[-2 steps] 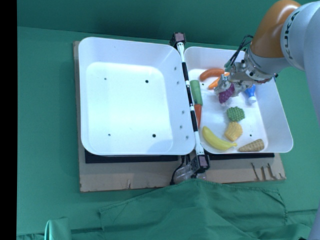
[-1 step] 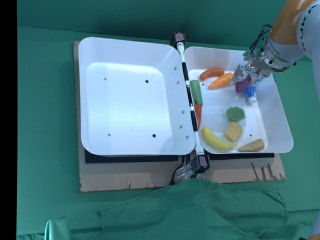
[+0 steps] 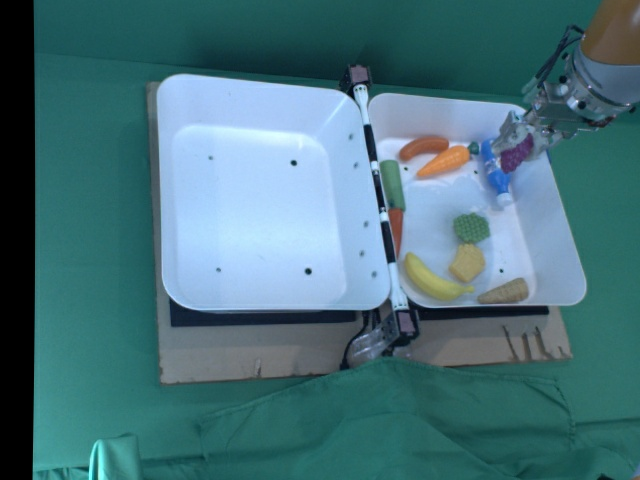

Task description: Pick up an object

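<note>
Over right bin's [image 3: 560,258] far corner, gripper [image 3: 520,148] looks clamped on purple grape bunch [image 3: 517,154], apparently lifted just above blue bottle [image 3: 494,176], so grasp seems made, with clearing the bin left.

We take this for a robotics lab rather than any lived-in room: green cloth [image 3: 90,218] drapes the whole bench and the backdrop behind it, and two shallow white bins [image 3: 260,193] sit side by side on a cardboard sheet [image 3: 250,353], joined by a black-and-white bar [image 3: 378,203]. The right bin holds plastic toy food [image 3: 432,280], stand-ins rather than groceries, and an industrial arm [image 3: 605,38] with an orange band reaches over it from the right.
</note>
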Controlling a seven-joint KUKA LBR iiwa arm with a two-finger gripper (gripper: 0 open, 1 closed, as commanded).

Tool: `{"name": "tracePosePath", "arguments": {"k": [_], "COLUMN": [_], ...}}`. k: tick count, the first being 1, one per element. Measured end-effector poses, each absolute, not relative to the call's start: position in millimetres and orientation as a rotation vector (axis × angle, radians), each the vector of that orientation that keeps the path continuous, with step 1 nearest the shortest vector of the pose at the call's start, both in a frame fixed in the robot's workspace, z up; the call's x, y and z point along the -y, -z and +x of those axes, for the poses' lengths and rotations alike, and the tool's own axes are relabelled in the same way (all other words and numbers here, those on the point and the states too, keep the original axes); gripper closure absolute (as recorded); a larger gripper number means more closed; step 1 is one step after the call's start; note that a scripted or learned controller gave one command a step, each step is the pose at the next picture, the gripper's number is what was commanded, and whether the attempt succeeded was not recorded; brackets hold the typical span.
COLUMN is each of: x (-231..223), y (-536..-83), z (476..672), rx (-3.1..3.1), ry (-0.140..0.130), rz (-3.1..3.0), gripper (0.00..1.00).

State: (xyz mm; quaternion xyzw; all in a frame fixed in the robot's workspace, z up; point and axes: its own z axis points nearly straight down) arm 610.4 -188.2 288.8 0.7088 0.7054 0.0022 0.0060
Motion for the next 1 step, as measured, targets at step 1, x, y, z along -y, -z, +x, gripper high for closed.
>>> {"name": "tracePosePath", "arguments": {"k": [1], "x": [180.9], "y": [-260.8], "z": [594.6], "rx": [-2.214], "ry": [0.001], "rz": [2.225], "gripper": [1.00]}}
